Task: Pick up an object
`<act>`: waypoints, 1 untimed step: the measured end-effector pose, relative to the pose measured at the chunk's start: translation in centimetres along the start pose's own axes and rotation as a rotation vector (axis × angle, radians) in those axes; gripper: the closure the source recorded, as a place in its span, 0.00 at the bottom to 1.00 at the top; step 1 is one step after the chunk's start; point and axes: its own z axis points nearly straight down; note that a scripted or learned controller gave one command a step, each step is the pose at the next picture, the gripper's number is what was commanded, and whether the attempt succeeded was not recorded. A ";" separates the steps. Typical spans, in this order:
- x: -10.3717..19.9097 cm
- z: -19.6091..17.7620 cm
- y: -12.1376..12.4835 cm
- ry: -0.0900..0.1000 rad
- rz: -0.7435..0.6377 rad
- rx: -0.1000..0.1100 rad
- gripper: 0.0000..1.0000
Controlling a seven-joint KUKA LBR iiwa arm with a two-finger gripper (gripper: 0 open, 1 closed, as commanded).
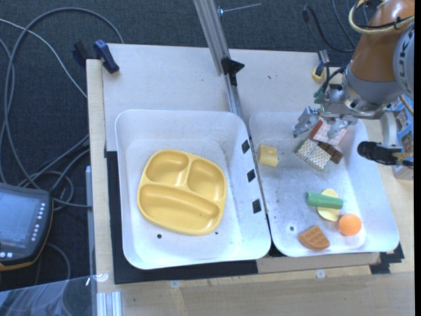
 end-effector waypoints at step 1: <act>0.0 0.0 0.0 0.000 0.000 0.000 0.00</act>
